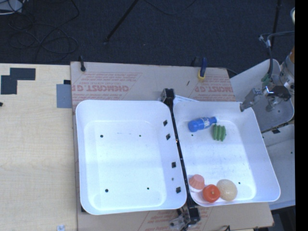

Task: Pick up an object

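In the right bin (pixel 250 143) a blue bottle (pixel 201 124) lies on its side near the back, with a small green ribbed object (pixel 219 132) just to its right. At the front of that bin a pink piece (pixel 196 182), a red round fruit (pixel 211 193) and a beige round object (pixel 227 189) sit close together. My gripper (pixel 249 101) hangs at the far right, just past the right bin's back right corner and above the bench, apart from every object.
The left bin (pixel 86 153) stands beside the right one, with a black divider clip strip (pixel 174 148) between them. Both rest on a cardboard sheet (pixel 120 83). A blue and yellow clamp (pixel 202 69) holds the cardboard's back edge.
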Robot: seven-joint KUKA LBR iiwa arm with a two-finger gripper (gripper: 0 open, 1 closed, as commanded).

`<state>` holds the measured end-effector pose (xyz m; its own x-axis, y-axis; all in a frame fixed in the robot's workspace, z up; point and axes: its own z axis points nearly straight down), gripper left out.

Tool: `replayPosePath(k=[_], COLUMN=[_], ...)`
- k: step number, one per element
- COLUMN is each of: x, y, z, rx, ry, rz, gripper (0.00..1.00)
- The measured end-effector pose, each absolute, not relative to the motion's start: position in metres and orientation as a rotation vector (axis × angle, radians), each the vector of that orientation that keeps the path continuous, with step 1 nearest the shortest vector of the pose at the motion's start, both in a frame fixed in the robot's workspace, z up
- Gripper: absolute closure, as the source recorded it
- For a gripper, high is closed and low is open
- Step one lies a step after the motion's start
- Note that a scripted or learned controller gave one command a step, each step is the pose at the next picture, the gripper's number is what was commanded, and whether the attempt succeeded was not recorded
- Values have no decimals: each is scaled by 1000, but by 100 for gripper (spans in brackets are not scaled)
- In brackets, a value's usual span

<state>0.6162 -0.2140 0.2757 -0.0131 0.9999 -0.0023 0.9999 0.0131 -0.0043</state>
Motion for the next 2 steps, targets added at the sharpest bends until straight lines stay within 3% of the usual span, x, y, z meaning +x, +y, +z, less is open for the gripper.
replayPosePath(k=[2], x=[616], y=[-214], z=[276], rx=[-2206], ry=[-2235], rz=[7], gripper=[0])
